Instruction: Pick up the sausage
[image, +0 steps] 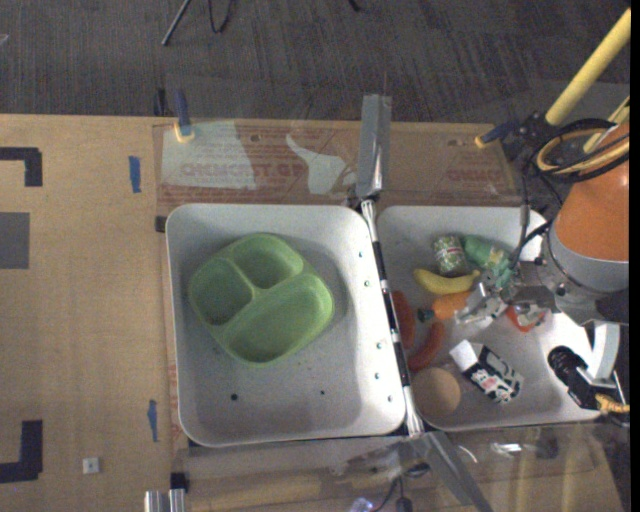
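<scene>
In the camera view, the gripper (497, 300) hung over the right bin (520, 412), just to the right of the banana (444, 280) and a bit lower; it could not be told if it was apart or together, and nothing showed held in it. The sausage (400, 316) looked to be the long red-brown thing lying to the left of the banana and lower, tight by the bin's wall.

The grab could go wrong; the wall sat so near the sausage that the gripper might bump it. A red curved piece (432, 343) lay just beside the sausage, below the banana, and looked much like it; the gripper might take that by mistake. An orange carrot (452, 305) under the banana crowded the spot too.

The sausage looked smooth, round and thin, so it might roll or slip; the banana was yellow and bent; a tan ball (437, 390) far below the banana was round and dull; the bin was white, hard and shallow.
</scene>
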